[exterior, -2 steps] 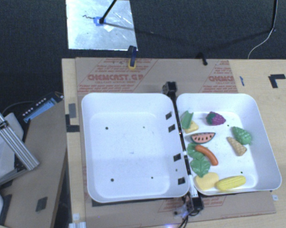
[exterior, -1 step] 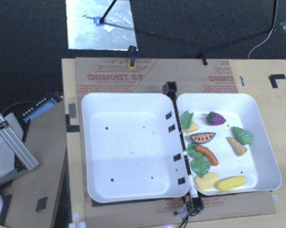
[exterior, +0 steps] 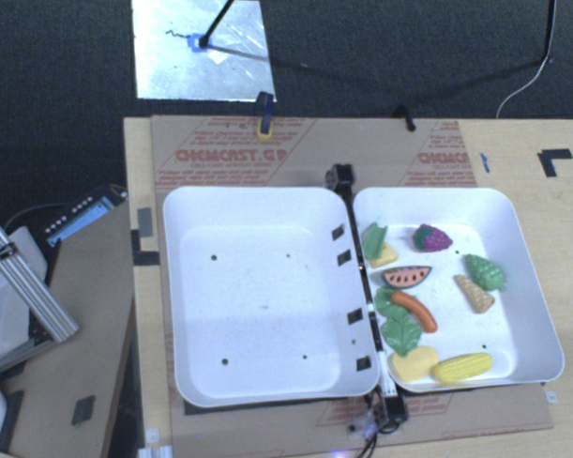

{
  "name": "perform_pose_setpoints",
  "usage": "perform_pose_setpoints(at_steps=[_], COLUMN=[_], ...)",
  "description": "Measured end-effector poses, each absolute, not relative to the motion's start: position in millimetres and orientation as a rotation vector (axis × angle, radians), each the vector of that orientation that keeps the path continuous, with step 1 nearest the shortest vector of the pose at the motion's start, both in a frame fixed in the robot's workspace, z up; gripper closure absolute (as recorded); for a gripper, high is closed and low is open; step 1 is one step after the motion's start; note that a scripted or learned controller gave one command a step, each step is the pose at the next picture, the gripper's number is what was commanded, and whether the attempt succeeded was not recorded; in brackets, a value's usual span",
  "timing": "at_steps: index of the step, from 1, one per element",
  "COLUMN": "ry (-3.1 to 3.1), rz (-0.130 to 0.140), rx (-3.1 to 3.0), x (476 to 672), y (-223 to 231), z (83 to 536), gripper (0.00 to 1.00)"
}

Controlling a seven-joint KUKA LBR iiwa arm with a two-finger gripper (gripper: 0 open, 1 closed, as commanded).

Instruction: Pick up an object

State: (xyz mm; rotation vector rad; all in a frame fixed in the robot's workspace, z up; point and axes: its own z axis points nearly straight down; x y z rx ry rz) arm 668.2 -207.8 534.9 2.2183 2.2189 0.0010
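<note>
Two white bins sit side by side on the bench (exterior: 218, 146). The left bin (exterior: 261, 295) offers open floor; the right bin (exterior: 513, 262) crowds toy food against its left wall, including a corn cob (exterior: 462, 366), sausage (exterior: 413, 309), watermelon slice (exterior: 406, 276) and grapes (exterior: 433, 237).

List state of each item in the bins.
purple grapes: lying loose, apart from the others
watermelon slice: flat, cut face up
sausage: resting across green leaf
corn cob: on its side, touching yellow piece
left bin: no toys
</note>
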Motion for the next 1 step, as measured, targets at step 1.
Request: perform_pose_setpoints(at_steps=[1], ry=[2.226], rz=[0.002], rx=[2.213], x=[668.7], y=[-178.7], z=[535.6], gripper=[1.0])
